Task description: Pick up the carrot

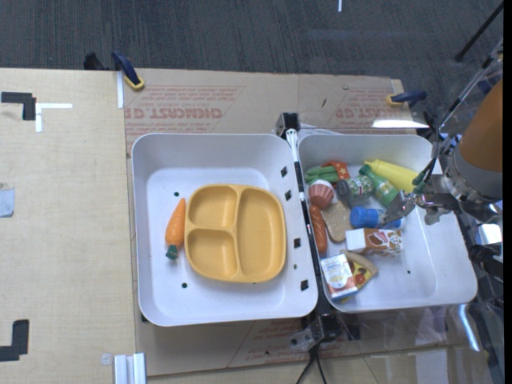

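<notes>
Two white bins sit side by side. The left bin (152, 294) holds one orange carrot (175, 226) with a green stem end, lying against the left edge of one yellow three-compartment plate (238, 232). The right bin (436, 282) holds a heap of toy groceries: a hot dog (319, 232), a bread slice (338, 221), a blue cup (366, 216), a yellow mustard bottle (390, 172) and two small cartons. The gripper (406, 205) hangs over that bin's right half; whether its jaws are apart or together cannot be told.
</notes>
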Controlling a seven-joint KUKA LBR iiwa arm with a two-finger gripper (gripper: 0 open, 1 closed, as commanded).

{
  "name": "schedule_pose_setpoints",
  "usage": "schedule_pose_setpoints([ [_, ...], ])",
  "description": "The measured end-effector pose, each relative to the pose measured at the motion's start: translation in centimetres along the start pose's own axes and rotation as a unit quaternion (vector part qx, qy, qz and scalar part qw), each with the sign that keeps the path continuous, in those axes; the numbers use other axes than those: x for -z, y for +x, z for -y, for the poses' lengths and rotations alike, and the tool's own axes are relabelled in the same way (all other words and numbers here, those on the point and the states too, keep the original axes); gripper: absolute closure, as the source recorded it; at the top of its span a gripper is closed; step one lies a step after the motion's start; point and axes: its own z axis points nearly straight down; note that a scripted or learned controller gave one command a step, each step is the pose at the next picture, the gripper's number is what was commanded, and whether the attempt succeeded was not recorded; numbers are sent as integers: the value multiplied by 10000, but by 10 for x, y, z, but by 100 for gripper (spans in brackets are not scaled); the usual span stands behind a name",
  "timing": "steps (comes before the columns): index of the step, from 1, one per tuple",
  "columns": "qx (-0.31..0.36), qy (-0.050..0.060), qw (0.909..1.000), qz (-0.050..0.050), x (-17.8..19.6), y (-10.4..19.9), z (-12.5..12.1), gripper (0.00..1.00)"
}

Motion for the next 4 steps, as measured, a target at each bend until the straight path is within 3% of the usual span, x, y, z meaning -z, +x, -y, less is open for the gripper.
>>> schedule_pose_setpoints([
  [1, 1273, 3, 9919, -3, -19, 84, 27, 0],
  [2, 2203, -15, 9754, 4, -21, 132, 26, 0],
  [3, 1981, -33, 9802, 29, 144, 82, 25, 0],
  [4, 2024, -2, 9793, 8, 10, 127, 27, 0],
])
